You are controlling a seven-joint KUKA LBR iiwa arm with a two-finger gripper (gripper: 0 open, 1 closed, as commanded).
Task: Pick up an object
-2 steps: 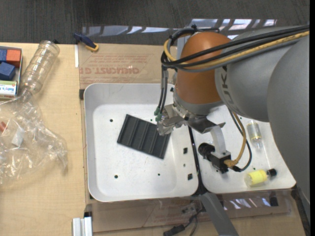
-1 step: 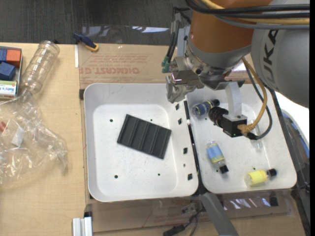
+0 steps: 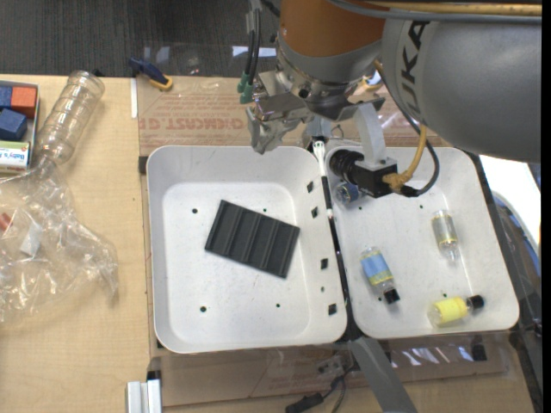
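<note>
Yellow bottle sits well below my tool; nothing lifted yet, and I can't tell its grip state.

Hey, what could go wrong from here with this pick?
The tool hangs over the left bin's far rim, so a straight descent may strike the wall. The dark ribbed slab lies flat, offering little to pinch. The small bottles in the right bin might roll away.
</note>
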